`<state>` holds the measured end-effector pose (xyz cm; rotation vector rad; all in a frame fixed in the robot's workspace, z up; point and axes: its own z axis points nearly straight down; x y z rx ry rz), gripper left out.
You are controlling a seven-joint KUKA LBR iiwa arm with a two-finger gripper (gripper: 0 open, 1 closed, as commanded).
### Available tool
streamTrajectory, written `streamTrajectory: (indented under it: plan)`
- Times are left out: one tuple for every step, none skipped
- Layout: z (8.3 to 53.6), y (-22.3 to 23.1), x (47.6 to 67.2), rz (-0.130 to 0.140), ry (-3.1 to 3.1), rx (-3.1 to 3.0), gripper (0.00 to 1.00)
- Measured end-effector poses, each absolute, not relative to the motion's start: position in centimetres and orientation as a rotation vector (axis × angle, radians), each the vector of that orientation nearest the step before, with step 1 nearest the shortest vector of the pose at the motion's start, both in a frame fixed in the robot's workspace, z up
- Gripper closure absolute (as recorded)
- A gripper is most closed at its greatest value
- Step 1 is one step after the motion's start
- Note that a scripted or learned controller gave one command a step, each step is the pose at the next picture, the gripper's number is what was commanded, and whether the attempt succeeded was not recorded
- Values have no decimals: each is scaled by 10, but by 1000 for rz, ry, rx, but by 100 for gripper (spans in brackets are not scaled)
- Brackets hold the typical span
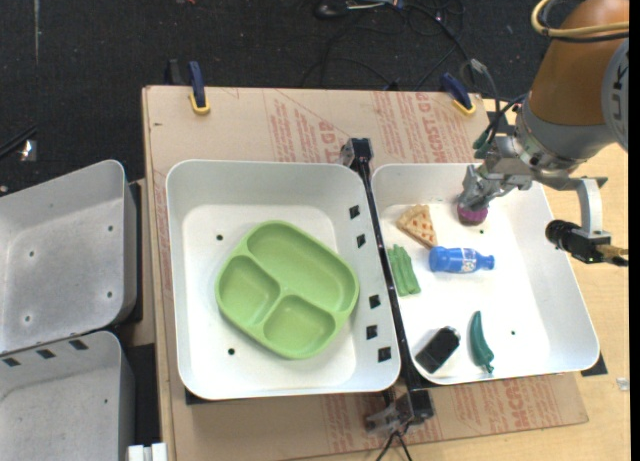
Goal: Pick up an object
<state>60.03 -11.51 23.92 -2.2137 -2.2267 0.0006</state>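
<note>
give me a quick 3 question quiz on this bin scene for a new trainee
1. True or false: the green divided plate lies in the same bin as the blue bottle.
2. Which item is the tool right over? A) black block B) purple object C) dark green pepper
3. Fill in: the wedge-shaped tan piece lies beside the ____ between the two bins.

Key
1. False. The plate is in the left bin; the bottle is in the right bin.
2. B
3. divider
</note>
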Motion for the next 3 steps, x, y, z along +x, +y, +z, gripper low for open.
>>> streamTrajectory:
  plan:
    - [227,-67,582,3,-2225,-2213,100]
    - [220,-12,558,3,-2226,-2214,100]
    - [231,42,545,0,-2228,-2212,100]
